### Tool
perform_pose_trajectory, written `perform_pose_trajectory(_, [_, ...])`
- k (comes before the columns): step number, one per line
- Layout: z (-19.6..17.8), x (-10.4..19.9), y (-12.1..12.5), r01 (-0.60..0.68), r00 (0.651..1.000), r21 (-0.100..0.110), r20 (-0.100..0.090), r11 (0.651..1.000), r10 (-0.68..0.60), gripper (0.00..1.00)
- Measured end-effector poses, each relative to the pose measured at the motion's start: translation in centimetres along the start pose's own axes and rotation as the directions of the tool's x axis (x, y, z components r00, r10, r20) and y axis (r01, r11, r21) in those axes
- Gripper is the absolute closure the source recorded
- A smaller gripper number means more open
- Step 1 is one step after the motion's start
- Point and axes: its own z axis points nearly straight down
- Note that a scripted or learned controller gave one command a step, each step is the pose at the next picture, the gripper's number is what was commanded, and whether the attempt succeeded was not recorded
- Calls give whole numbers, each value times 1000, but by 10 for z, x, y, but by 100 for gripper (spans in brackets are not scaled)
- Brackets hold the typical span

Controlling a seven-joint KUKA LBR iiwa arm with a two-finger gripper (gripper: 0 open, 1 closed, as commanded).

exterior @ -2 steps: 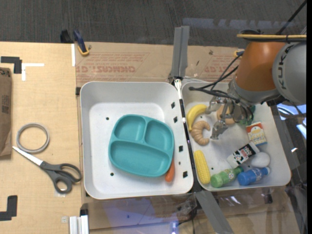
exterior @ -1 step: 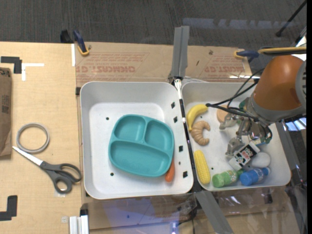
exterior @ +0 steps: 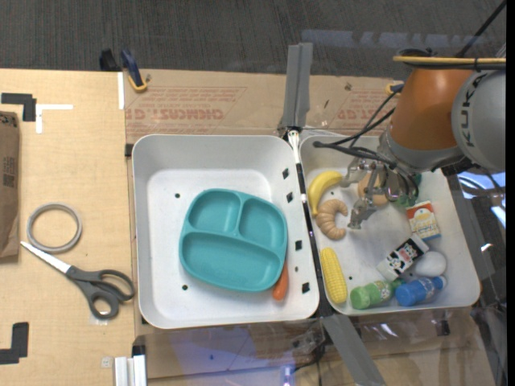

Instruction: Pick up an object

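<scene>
My gripper (exterior: pixel 364 195) hangs over the upper middle of the right bin (exterior: pixel 460 240), below the orange band of the arm. It is open, its fingertips just right of a tan croissant-shaped toy (exterior: pixel 331 218) and a yellow banana (exterior: pixel 322 186). I see nothing held between the fingers. Also in this bin are a corn cob (exterior: pixel 333 275), a green bottle (exterior: pixel 370 294), a blue bottle (exterior: pixel 417 289), a white egg (exterior: pixel 432 262), a black-and-white cow-patterned box (exterior: pixel 400 256) and a small carton (exterior: pixel 423 219).
The left bin (exterior: pixel 153 240) holds a teal divided plate (exterior: pixel 233 240) with an orange carrot (exterior: pixel 280 283) at its lower right edge. Scissors (exterior: pixel 84 278) and a tape ring (exterior: pixel 54 227) lie on the bench at left. Cables trail from the arm.
</scene>
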Motion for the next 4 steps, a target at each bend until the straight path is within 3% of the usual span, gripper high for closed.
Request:
perform_pose_trajectory(1, [0, 5, -111, -327, 945, 2, 1, 945, 327, 0])
perform_pose_trajectory(2, [-11, 2, -108, -324, 946, -2, 7, 946, 324, 100])
perform_pose_trajectory(3, [-11, 3, -108, -324, 946, -2, 5, 946, 324, 0])
perform_pose_trajectory(4, [-21, 1, -108, -322, 947, -2, 11, 947, 322, 100])
